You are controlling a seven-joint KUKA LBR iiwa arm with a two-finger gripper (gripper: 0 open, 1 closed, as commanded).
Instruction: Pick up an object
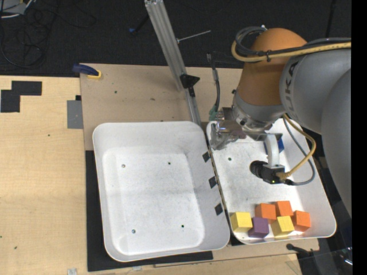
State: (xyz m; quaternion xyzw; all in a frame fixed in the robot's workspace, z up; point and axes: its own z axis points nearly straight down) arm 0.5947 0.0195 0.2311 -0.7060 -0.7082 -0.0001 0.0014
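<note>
At the right bin's near edge: six small blocks lie huddled together, well apart from the gripper.
Blocks: yellow block, purple block, a second yellow block, and three orange blocks, most of them touching a neighbour.
Why there: the right bin probably tilts toward its near edge, so loose pieces would gather against that rim; that is a judgement.
Gripper: low over the right bin's far left corner, just beside the wall shared with the left bin.
Why held so: likely a descent on a spot with nothing under it, so a poor place to grasp.
Fingers: cannot tell whether apart or together; metal clutter and glare blur them.
Held object: none visible between them.
Hidden: the arm covers the right bin's far edge; cables cross its middle.
Cut off: the arm's base, at the right.
</note>
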